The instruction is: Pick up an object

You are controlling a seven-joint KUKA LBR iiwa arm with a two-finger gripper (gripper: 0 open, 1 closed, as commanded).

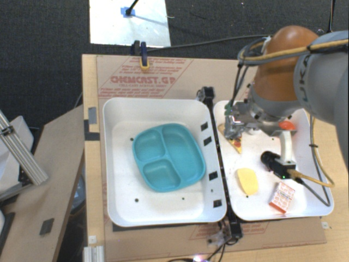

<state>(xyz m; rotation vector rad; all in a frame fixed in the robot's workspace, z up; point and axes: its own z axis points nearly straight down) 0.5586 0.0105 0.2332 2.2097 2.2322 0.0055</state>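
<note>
In the camera view, the grey arm with its orange band reaches in from the right over the right-hand shallow white bin on the cardboard-covered counter. Its metal tool hangs low over that bin's far left corner, and whether it is wide or narrow cannot be told. A small orange-and-yellow scrap lies just beside the tool's tip. A pale yellow soft wedge lies nearer the front, with a red-and-white printed packet near it to the right. The left-hand white bin holds a teal plastic divided plate.
</note>
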